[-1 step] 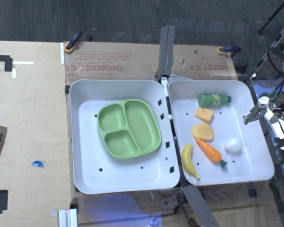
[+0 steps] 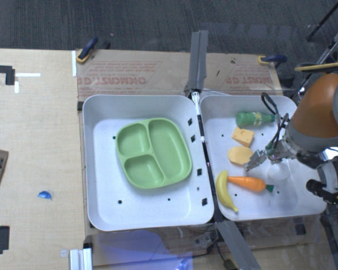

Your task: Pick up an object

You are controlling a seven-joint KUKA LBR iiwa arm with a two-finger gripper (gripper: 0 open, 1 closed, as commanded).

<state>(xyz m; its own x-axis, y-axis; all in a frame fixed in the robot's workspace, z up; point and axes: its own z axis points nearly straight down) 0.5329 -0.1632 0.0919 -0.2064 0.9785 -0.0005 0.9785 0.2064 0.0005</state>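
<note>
From where I stand, the nearest things lie at the bottom of the right bin (image 2: 304,207): a banana (image 2: 224,191) at about seven o'clock in it, along the left wall, and a carrot (image 2: 248,183) just beside it, its green tip pointing toward four o'clock. A little farther in, near the bin's middle, two yellow cheese pieces (image 2: 240,146) sit one behind the other, the rounder one closer to the carrot, the wedge beyond it. The gripper (image 2: 259,157) hangs just to the three o'clock side of the rounder piece, its metal fingers slightly parted and nothing between them. The arm (image 2: 321,108), grey with its orange band, comes in from three o'clock. Farther back, at twelve o'clock in the bin, a green bottle (image 2: 253,117) lies on its side.

The worry, to my eye: the fingers sit beside the cheese rather than astride it, so closing here may only nudge it toward the banana, or pinch air. A low descent could also clip the carrot.

Across in the left bin (image 2: 93,167), a green divided plate (image 2: 153,151) rests well apart from all this.
</note>
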